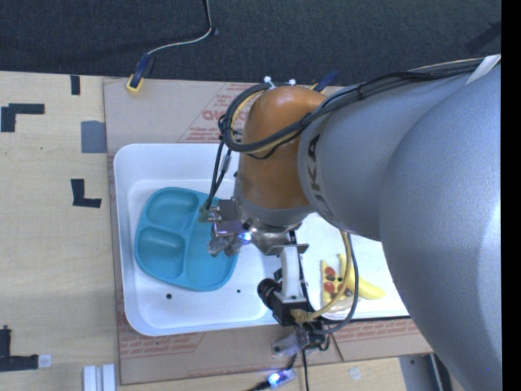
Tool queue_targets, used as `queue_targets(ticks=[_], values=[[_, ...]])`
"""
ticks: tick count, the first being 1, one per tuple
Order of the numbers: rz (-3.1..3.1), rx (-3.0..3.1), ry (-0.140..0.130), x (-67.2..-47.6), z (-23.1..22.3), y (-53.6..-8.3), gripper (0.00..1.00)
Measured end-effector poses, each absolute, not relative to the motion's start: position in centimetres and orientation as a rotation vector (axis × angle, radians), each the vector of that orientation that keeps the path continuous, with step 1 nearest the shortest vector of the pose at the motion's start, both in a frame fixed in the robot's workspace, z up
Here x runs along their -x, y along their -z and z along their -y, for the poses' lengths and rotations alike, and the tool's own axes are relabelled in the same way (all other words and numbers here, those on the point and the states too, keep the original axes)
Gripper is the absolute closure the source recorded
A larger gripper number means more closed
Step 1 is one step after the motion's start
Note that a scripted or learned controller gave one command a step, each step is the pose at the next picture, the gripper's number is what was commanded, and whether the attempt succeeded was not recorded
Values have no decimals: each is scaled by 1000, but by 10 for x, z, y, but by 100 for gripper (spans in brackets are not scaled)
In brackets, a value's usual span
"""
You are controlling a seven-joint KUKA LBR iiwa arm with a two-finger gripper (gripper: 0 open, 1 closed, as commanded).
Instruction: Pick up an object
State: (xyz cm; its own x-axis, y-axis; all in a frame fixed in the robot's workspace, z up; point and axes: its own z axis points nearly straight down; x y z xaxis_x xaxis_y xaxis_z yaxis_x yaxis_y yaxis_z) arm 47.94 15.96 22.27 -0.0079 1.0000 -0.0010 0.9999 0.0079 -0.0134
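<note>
Tray, long axis seemingly top-to-bottom.

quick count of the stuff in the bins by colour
blue: 1, the divided plate in the left bin
yellow: 1, a part-hidden object behind the arm
red and white: 1, a small item beside it
total: 3

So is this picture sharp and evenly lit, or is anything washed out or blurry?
Camera view: the white bin is bright, nearly washed out; the blue tray stays crisp with soft sheen; the big grey arm, close to the lens, looks soft and smooth.
</note>
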Motion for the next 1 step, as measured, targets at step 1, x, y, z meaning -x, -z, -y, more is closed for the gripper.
queue_targets(ticks=[1], values=[[2223,2222,4,-484,-131,-290,100]])
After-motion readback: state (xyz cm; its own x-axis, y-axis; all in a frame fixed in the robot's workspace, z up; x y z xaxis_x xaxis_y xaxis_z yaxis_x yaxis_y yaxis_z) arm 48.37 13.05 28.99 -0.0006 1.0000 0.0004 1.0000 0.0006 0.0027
